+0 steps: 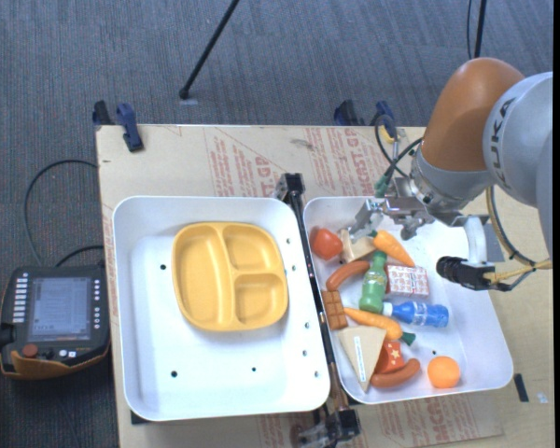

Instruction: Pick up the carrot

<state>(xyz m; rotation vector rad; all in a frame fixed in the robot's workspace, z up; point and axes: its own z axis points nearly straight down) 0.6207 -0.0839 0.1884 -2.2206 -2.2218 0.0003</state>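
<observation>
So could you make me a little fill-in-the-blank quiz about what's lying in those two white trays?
1. The yellow plate lies in the ____ bin as the camera sees it.
2. The plate is divided into ____ compartments.
3. The blue bottle lies beside a ____ bottle.
4. The gripper is above the ____ bin, near a carrot.

Missing words: left; three; green; right

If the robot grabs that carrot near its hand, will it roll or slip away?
Probably a bit. The carrot looks smooth and tapered, so it may slide out of the gripper. It looks like stiff plastic, so it likely won't bend. Round-bodied, it could roll toward the green bottle.
</observation>
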